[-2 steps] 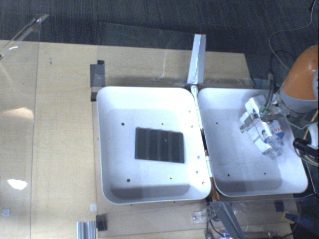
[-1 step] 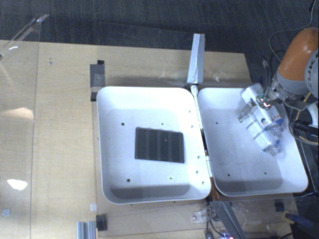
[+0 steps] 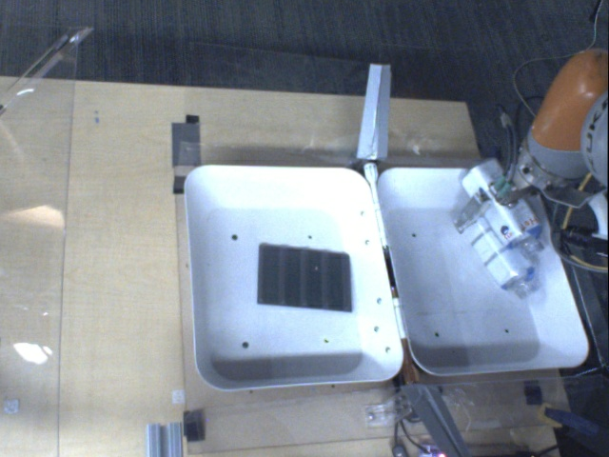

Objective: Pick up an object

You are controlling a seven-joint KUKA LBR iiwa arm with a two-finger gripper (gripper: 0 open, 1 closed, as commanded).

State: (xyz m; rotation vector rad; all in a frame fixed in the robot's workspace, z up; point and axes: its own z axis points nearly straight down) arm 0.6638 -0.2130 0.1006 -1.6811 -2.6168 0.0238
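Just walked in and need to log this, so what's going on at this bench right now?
A grey robot arm with an orange band reaches in from the right, its gripper over the right-hand shallow white bin. The left-hand white bin holds a dark ribbed rectangular pad, which lies flat and untouched. Nothing can be seen held between the fingers.
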